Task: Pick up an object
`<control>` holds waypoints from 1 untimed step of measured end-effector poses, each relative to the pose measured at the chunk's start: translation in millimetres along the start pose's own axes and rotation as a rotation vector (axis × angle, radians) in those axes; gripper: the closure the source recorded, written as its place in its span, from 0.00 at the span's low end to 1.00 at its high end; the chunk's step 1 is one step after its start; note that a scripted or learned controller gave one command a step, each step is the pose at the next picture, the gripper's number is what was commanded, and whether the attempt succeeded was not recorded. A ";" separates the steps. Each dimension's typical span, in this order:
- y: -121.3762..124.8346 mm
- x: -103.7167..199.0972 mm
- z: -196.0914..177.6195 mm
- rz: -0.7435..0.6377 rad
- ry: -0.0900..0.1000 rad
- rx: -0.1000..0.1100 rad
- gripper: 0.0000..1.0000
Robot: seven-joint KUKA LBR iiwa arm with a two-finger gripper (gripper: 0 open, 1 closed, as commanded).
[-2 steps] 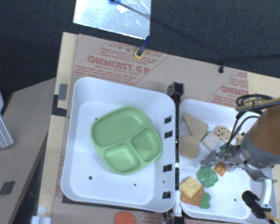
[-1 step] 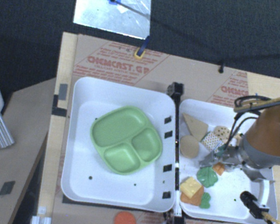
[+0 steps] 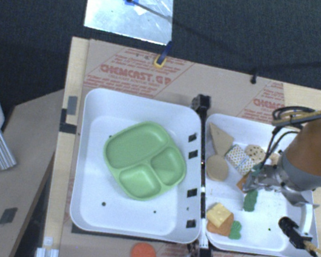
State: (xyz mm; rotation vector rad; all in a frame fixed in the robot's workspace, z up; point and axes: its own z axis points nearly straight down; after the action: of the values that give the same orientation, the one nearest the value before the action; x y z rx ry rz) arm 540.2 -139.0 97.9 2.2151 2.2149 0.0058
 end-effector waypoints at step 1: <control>4.5 2.3 -43.7 -0.004 0.003 0.004 1.00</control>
State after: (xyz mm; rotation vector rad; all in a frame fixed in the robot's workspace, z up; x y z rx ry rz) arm 544.3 -136.5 141.6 2.2136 2.2228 0.0049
